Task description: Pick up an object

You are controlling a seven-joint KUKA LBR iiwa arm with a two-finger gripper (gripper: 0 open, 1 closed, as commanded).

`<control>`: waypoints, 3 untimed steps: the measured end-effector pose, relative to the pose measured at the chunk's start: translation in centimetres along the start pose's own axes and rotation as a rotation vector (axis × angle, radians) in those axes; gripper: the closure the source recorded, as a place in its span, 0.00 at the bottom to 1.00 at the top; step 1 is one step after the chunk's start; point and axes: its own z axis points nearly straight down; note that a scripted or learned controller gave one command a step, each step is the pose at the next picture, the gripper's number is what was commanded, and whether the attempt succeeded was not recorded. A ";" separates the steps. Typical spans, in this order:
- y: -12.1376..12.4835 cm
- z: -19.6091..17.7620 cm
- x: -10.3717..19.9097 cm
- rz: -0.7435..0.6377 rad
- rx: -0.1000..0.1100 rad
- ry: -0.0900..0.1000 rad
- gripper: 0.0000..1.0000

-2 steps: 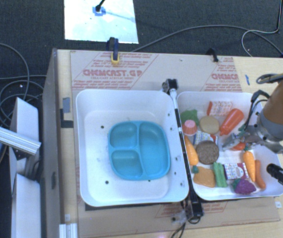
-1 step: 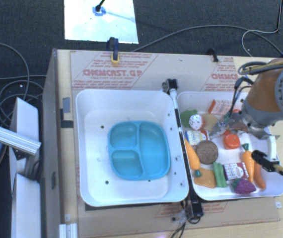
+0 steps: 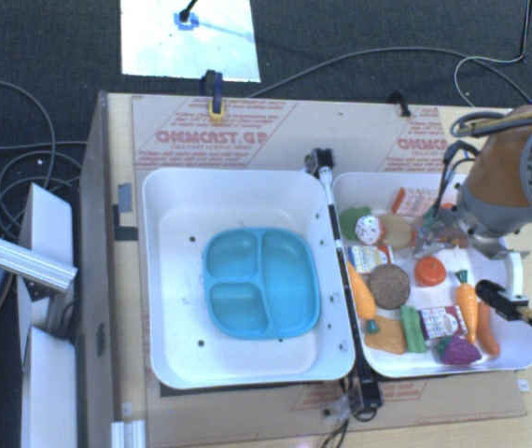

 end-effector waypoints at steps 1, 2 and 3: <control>0.0 0.0 0.0 0.000 0.000 0.000 0.00; 6.3 1.4 1.3 0.021 0.076 0.007 0.00; 6.5 1.4 0.6 0.018 0.082 0.019 0.00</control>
